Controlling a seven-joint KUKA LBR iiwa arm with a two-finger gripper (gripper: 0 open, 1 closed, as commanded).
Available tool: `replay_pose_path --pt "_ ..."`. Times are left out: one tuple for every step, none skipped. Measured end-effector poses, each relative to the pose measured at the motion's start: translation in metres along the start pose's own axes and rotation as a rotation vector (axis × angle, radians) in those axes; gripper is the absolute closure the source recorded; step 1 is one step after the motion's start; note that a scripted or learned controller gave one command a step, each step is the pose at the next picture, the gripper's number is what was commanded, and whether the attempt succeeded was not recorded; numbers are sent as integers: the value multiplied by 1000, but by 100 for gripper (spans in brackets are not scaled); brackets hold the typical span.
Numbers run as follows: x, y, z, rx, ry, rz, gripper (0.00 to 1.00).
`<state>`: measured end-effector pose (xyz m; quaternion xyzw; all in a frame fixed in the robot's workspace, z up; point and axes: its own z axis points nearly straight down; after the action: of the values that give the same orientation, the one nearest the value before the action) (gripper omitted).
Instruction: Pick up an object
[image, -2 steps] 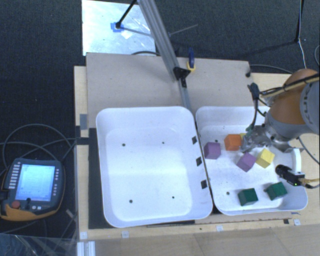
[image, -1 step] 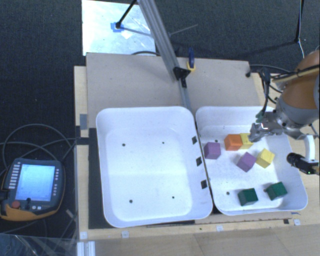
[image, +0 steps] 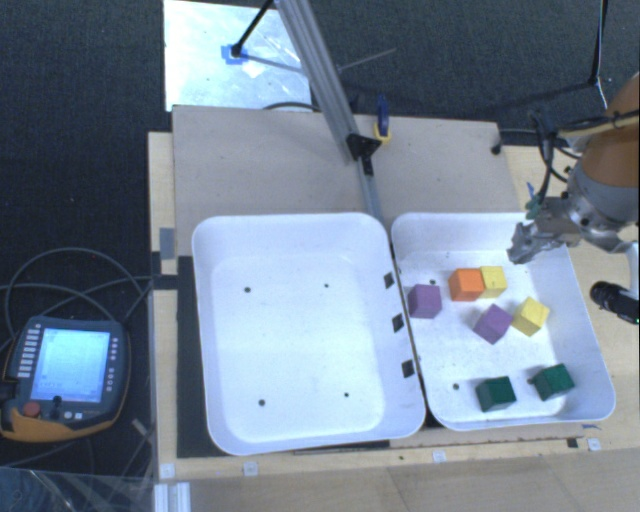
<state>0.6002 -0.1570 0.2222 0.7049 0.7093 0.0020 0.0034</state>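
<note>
The gripper (image: 527, 246) hangs over the right bin's (image: 600, 400) back edge; whether it is open I cannot tell, and no block shows in it. Nearest below lies the yellow cube (image: 493, 279) beside the orange cube (image: 466, 285); farther, the green cubes (image: 495, 393). Judging so, picking remains undone.

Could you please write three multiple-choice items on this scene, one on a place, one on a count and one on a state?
1. Where do the blocks lie?
A. left bin
B. right bin
C. on the bench
2. How many green blocks are there?
A. one
B. two
C. three
3. How do the orange block and the yellow block next to it stand?
A. touching side by side
B. stacked
C. far apart

Key: 1 B, all seven sit in the right bin below the tool. 2 B, green blocks and sit near the front. 3 A, orange block meets the yellow block.
</note>
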Motion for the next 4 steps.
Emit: replay_pose_path --pt "0 2 -40 1 0 0 100" --pt "44 -13 -44 7 3 -3 100" --pt "96 -15 -44 7 4 -4 100" --pt "144 -29 -29 9 4 -4 100"
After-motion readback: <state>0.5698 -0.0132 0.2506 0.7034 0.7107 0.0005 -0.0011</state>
